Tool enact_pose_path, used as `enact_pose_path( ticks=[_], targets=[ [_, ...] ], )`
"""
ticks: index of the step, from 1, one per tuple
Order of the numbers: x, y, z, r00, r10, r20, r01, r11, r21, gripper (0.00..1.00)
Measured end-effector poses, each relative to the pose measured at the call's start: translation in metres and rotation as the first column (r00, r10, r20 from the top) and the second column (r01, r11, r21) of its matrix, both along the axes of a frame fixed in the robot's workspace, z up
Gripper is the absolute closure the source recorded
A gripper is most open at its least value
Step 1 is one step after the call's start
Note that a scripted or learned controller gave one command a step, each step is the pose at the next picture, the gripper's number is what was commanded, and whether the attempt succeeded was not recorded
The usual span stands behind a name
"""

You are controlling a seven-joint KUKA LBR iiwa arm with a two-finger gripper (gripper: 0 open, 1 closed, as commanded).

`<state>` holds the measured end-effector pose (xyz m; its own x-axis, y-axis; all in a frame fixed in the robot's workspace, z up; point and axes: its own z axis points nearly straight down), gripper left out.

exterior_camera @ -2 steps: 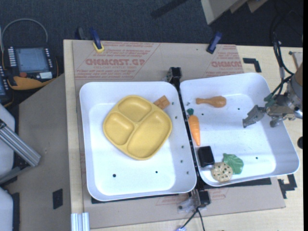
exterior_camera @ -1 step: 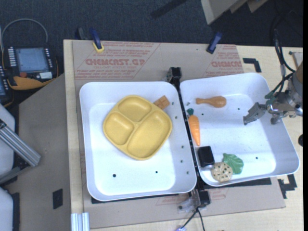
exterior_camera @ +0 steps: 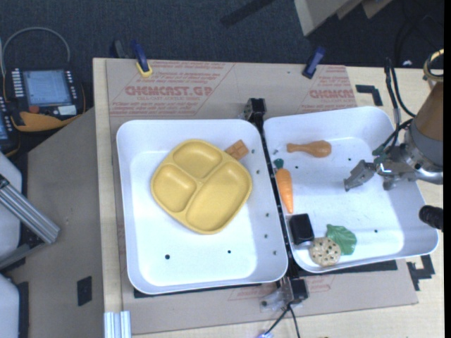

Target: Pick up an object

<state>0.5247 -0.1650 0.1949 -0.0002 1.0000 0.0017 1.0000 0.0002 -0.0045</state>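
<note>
Since your gripper hangs open and empty over bare floor in the right bin, the carrot waits well apart.

At the right edge of the frame we see the grey arm reaching leftward, its gripper at mid-height, fingers spread apart with nothing between them.

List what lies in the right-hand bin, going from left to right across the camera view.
Orange toy carrot → flat black block → tan toy drumstick → round speckled cookie → green leafy toy → grey two-finger gripper.
</note>
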Motion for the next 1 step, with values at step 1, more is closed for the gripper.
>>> enact_pose_path(
  ticks=[1],
  targets=[
    [-0.0049,0.0086,-0.0476,1.0,0.0,-0.002,0.0,1.0,0.001,0.0]
  ],
)
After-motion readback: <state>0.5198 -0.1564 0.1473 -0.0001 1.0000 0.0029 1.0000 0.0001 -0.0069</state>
